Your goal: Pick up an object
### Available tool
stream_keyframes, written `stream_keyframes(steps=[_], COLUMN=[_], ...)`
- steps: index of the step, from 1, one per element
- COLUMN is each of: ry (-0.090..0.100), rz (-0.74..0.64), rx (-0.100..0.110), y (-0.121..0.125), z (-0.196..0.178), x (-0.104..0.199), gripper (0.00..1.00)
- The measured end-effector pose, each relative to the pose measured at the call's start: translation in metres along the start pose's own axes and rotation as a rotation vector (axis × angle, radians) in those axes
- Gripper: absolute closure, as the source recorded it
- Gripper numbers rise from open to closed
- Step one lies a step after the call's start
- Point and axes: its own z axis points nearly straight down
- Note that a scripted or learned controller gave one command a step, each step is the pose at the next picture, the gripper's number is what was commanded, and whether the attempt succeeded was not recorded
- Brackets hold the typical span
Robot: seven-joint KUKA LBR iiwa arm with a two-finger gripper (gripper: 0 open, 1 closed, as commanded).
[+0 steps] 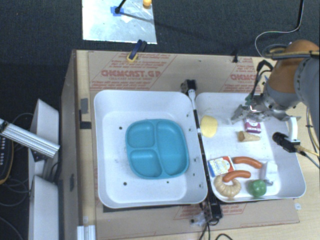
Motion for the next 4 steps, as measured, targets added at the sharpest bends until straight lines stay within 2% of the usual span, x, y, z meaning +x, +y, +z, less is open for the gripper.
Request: stream_keyframes(steps=[1, 2, 3, 4], ry=[-0.003, -0.008, -0.008, 0.004], rz=[0.002, 0.002, 0.002, 0.001], rx=[-0.003, -0.009, -0.008, 0.008], y=[-0.049, -0.047, -0.048, 0.029], z=[-0.001, -0.013, -0.013, 0.003], x=[-0.006, -0.008, -0.008, -0.025], gripper=[0.00, 1.00, 0.00, 0.00])
